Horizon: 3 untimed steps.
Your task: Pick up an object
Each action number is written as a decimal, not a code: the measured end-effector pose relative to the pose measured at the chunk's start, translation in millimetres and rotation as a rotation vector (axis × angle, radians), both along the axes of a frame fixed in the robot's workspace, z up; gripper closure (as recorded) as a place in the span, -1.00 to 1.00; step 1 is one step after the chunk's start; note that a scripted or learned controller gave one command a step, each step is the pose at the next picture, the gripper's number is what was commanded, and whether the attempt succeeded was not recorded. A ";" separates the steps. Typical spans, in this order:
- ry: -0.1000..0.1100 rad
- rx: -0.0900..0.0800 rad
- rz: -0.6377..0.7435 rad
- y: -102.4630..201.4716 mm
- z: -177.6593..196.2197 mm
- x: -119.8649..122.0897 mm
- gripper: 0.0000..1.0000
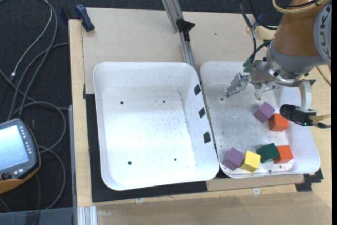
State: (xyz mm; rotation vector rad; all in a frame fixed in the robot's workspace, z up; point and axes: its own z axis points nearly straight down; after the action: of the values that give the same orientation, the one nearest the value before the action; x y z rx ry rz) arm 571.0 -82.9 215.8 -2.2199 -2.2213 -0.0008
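Since the job is just to grab any object, I'd go for the purple cube (264, 111), which sits in the right bin (231, 118) at about 3 o'clock from that bin's middle, touching an orange cube (278, 123) on its 4 o'clock side. The pincer (247, 84) hangs over the upper part of the same bin, roughly 10 o'clock from the purple cube and near it but not on it. Its fingers look spread fairly wide with nothing between them.

My guess on handling: these look like small foam or wooden blocks, so light, stiff, not fragile, with flat faces that shouldn't slip much. I'd pinch across two opposite flat sides, picking the pair that keeps clear of the orange neighbour, otherwise a finger may land on top of it.

Contents: along the right bin's 6 o'clock edge there's another purple cube (233, 158), a yellow cube (251, 160), a green cube (268, 152) and a second orange cube (284, 154), packed close together. The left bin (147, 124) on the worktop (131, 34) has just dark specks on its floor.
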 end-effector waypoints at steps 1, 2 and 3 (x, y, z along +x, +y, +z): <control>-0.008 -0.006 -0.007 -72.2 64.5 -14.2 -1.00; 0.010 0.002 -0.005 -116.7 -81.2 -55.7 -1.00; -0.003 -0.001 0.000 -115.1 -65.4 -51.3 1.00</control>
State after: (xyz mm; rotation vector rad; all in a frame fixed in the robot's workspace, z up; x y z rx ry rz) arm 519.7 -198.0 150.4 -2.2215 -2.2235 -0.0036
